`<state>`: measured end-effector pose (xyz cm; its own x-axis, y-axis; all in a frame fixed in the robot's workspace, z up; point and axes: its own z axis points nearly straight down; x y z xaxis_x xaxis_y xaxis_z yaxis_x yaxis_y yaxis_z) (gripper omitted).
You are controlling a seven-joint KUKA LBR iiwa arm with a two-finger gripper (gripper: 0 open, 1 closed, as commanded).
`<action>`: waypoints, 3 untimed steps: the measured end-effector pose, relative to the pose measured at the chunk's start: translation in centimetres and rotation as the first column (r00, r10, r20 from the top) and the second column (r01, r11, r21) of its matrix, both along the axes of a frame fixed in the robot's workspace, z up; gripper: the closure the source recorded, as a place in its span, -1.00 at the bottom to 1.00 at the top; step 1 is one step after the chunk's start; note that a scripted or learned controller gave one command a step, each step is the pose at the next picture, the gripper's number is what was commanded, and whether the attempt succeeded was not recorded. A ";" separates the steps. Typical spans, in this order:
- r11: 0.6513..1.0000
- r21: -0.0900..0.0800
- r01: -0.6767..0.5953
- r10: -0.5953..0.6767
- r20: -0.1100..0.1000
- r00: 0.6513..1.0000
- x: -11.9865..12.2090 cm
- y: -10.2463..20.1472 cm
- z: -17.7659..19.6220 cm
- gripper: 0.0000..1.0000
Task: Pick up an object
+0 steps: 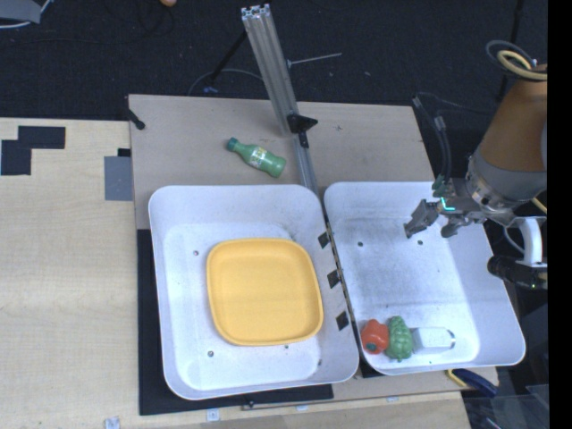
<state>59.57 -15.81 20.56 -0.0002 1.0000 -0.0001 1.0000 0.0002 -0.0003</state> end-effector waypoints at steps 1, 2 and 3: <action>1.000 0.000 0.000 0.000 0.000 1.000 0.0 0.0 0.0 -1.00; 1.000 0.001 0.000 0.000 -0.005 1.000 0.0 -0.1 -6.3 -1.00; 1.000 0.000 -0.001 0.001 -0.002 1.000 -0.1 -0.1 -11.5 -1.00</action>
<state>59.52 -15.88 9.06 -0.0010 1.0000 0.0004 1.0000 0.0010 -0.0027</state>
